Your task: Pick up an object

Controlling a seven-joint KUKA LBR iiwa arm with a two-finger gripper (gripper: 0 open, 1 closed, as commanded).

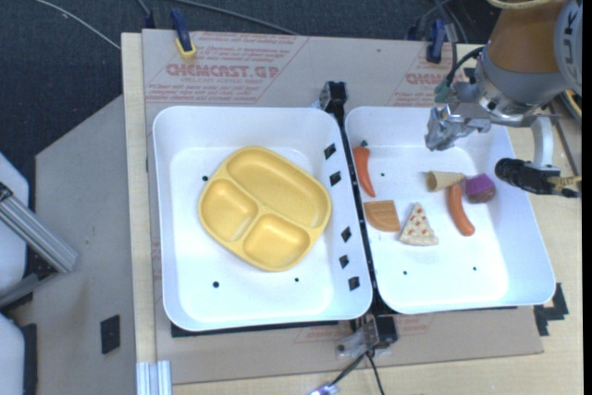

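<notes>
Food pieces, like the hot dog (460, 209) (untouched), lie unpicked; gripper (440, 136) hovers above, its state unclear.

A light wooden bench (240, 74), printed with red lettering, carries 2 shallow white bins side by side: left bin (171, 227), right bin (518, 277). What look like blue clamps (182, 30) grip its far edge.

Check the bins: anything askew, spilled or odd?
Nothing spilled or damaged. The yellow tray sits rotated, not square to the left bin. The toy foods lie loose in the right bin; the orange carrot lies near the divider. The pincer hovers over the bin's upper part.
</notes>
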